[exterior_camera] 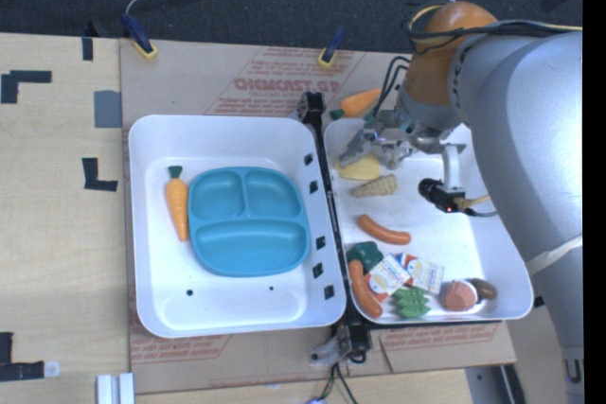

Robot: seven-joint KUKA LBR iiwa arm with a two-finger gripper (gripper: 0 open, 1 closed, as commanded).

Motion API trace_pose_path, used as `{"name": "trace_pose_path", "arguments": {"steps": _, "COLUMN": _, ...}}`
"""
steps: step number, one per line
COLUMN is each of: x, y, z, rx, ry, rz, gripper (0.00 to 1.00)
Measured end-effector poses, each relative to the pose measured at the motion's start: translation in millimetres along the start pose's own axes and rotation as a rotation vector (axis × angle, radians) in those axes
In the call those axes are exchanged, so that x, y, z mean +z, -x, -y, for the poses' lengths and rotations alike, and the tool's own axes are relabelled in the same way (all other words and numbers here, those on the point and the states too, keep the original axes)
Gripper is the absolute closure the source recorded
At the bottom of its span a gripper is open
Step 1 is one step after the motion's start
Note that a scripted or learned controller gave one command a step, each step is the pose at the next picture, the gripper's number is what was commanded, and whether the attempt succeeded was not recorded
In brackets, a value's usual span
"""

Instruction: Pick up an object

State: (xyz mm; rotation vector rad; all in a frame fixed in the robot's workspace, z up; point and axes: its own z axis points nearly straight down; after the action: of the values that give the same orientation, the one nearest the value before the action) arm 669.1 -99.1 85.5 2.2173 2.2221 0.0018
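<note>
The grey arm (530, 137) reaches in from the right, bent down over the far end of the right bin (492, 251). Its gripper (379, 139) hangs just above a pale yellow wedge (361, 169); whether it is clenched I cannot tell. Two white bins sit on the table (57, 203). The left bin (151, 279) holds one blue plate (250, 220) and one carrot (177, 202).
</note>
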Motion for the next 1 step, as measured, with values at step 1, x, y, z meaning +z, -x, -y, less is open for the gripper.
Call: {"name": "trace_pose_path", "arguments": {"steps": 1, "x": 0.1, "y": -2.4, "z": 0.3, "rx": 0.001, "ry": -0.001, "rz": 0.002, "gripper": 0.00}}
